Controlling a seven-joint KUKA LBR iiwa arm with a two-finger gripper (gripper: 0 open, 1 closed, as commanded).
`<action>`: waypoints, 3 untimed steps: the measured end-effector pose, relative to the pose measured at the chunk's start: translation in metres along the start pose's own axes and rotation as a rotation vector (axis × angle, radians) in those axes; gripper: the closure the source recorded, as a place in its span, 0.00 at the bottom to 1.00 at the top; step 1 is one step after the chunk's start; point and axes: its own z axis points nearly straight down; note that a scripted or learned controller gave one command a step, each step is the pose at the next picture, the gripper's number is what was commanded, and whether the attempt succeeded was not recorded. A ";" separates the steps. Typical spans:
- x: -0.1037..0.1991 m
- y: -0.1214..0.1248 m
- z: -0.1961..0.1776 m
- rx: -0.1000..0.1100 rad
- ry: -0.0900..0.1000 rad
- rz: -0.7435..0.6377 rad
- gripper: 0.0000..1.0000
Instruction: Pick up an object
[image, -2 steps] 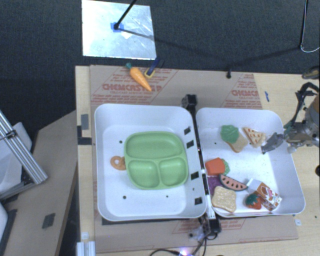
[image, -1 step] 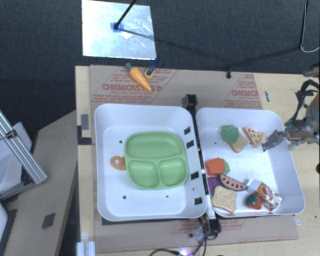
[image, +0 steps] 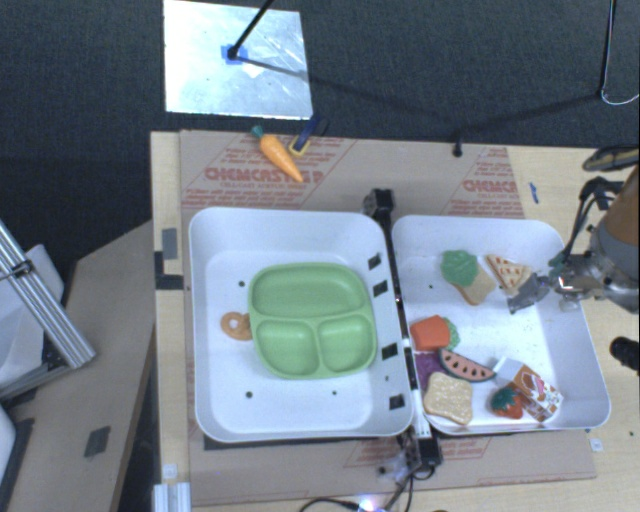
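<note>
- The claw (image: 527, 294) hangs low over the right bin (image: 572, 345); whether it is wide or narrow I cannot tell
- The pizza slice (image: 508, 271) lies just beside it, the broccoli toy (image: 462, 268) a little further on (both unheld)
- Risk: closing on bare floor; toys sit apart
- The surface (image: 420, 165) is cardboard-lined; dark carpet (image: 80, 120) beyond

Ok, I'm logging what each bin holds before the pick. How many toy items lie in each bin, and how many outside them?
Left bin: 2 (green tray, pretzel)
Right bin: 7 (broccoli, pizza slice, orange block, watermelon slice, toast, strawberry, carton)
Outside, on the bench: 1 (carrot)
Total: 10
</note>
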 end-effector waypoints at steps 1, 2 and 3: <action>0.007 -0.001 0.061 0.002 0.001 0.001 0.00; 0.008 -0.001 0.093 0.000 0.000 0.001 0.00; 0.007 0.000 0.081 -0.005 -0.002 0.001 1.00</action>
